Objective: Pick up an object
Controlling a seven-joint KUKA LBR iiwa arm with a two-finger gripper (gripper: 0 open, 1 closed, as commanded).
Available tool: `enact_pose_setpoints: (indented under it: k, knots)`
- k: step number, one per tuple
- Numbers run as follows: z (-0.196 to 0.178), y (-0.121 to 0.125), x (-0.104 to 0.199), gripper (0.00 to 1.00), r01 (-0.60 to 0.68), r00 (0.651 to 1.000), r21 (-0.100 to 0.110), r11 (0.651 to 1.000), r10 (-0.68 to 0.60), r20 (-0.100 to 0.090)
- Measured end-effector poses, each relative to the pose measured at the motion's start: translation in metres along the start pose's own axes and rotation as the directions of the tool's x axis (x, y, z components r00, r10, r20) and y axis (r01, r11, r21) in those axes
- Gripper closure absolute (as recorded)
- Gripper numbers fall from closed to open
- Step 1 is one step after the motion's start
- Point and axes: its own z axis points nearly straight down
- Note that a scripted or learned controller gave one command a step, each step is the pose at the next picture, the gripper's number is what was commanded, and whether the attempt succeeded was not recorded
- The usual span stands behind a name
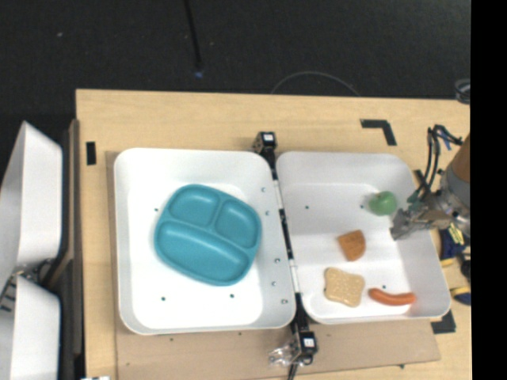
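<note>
The right bin (317, 172) holds a green round object (383, 203) near its far right, an orange-brown chunk (352, 245) in the middle, a tan slice of bread (344, 286) toward the front, and a red-orange sausage (391, 297) at the front right. My gripper (405, 226) hangs low at the bin's right side, just right of and below the green object and apart from it. I see nothing between its fingers.
The left bin (135, 299) carries a teal divided plate (207, 233). Black clamps (264, 142) sit where the two bins meet. Cables (440, 145) hang at the arm on the right. White boxes (36, 204) stand past the bench's left edge.
</note>
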Motion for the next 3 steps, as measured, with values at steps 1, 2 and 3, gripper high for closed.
enact_pose_setpoints:
  k: [1,2,3]
  knots:
    - [-0.065,0.004,0.001,1.00,0.001,1.000,-0.003,1.000,-0.001,0.002]
    - [-0.100,0.005,0.000,1.00,0.002,1.000,0.001,1.000,-0.002,0.000]
    - [-0.092,0.027,0.056,1.00,0.004,1.000,0.006,1.000,-0.004,-0.002]
